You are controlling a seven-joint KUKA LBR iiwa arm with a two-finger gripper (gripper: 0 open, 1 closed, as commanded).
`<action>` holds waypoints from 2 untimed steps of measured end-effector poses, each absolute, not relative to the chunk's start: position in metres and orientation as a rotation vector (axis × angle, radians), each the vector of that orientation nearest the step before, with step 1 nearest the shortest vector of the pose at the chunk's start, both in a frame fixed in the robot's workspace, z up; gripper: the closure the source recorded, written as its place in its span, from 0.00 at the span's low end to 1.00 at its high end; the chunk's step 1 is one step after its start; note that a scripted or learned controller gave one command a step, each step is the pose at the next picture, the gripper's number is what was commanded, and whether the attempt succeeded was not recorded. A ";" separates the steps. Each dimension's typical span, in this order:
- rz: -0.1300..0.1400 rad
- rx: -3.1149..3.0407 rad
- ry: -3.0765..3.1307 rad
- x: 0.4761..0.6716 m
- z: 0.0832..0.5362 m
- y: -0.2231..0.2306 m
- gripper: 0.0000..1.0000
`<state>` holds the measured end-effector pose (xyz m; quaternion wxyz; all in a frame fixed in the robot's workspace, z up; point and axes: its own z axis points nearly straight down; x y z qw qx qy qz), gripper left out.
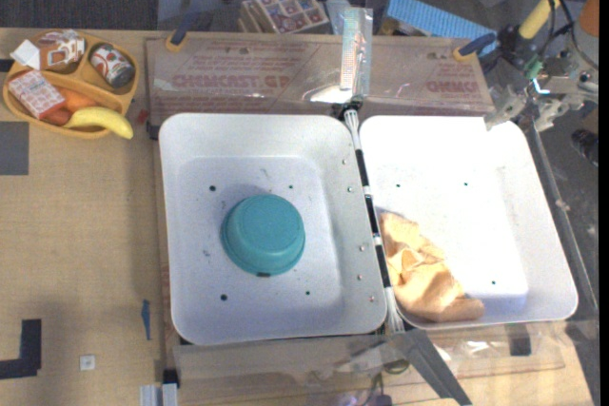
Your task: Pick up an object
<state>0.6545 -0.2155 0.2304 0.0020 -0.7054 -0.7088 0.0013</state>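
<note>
Since the task names no particular obj, either bin's contents could serve as the target, so placement matters most.

Upper left of frame: a yellow tray (19,100) w/ toy food and a banana (100,119) sits on the surface (76,233), well apart from both bins. Prob just parked there as spare props, not in play.

Left-centre: the left bin (186,157) holds one teal bowl (264,234), upside down and roughly mid-bin, clear of all walls. An inverted bowl gives a smooth dome w/ no rim to catch, so I'd judge it an awkward pick.

Top centre: a cardboard strip (247,76) runs behind both bins, w/ a clear plastic piece (354,62) standing over the seam between them. Looks like backing and divider to keep things from sliding out or across.

Right-centre: the right bin (476,166) has a crumpled tan cloth (423,276) in its lower-left corner, touching the wall beside the seam. Soft folds should pinch easily, but the wall crowds one side.

Upper right of frame: the gripper (535,98) hangs by the right bin's far corner, off to the side of both objs and holding nothing that I can see. Can't tell how far open it is; too cluttered and small. No grasp begun; task at its start.
</note>
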 end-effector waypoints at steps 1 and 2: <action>0.003 -2.007 -2.418 0.639 0.341 -0.221 0.00; 0.003 -2.109 -2.325 0.640 0.213 -0.178 0.00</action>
